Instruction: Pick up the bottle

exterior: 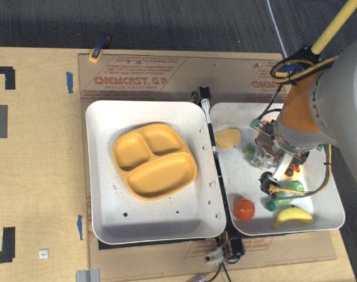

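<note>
Much of the right bin (326, 209) is covered by the arm (307, 107). The gripper (262, 155) below it shows as a clutter of metal and clear parts near the bin's middle. Whether it is open or closed cannot be told, and nothing can be seen held in it. A small green piece (249, 151) just at its 9 o'clock is too small to name. The bottle (289, 188) is hard to make out. The likeliest match is a green shape at about 5 o'clock from the gripper, near it but apart, partly hidden by robot hardware in front. It seems to lie flat, its long axis running from 8 o'clock to 2 o'clock, with a rounded green end on the 8 o'clock side. Which end is the neck cannot be told. A small red thing (293, 169) sits just at its 12 o'clock, and a banana (293, 216) lies just at its 6 o'clock. A red ball (244, 209) is at its 8 o'clock, and a pale yellow disc (227, 138) lies at the bin's 10 o'clock. The left bin (102, 157) holds a yellow divided plate (155, 160).
</note>
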`<control>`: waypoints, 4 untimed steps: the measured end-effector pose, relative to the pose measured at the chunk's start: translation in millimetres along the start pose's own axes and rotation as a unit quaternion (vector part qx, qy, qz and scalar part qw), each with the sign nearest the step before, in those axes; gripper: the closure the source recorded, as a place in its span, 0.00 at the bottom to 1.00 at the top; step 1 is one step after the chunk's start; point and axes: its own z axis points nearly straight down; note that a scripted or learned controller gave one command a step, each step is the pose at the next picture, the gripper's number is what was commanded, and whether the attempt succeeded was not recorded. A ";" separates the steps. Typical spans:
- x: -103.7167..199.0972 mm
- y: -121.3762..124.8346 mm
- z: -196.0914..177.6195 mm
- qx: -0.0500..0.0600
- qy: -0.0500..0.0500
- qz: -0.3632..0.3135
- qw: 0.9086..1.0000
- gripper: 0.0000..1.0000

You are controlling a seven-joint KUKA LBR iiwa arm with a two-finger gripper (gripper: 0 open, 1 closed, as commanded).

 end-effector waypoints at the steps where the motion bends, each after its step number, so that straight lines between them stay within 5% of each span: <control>1: -55.0 -42.5 9.3 -0.002 0.001 -0.148 0.989 1.00; 2: -54.9 -43.0 10.0 -0.002 0.001 -0.148 0.989 0.00; 3: -19.4 -53.2 -194.9 0.001 0.000 -0.163 0.987 0.00; 4: 4.0 -70.4 -98.4 0.003 -0.001 -0.094 0.996 0.00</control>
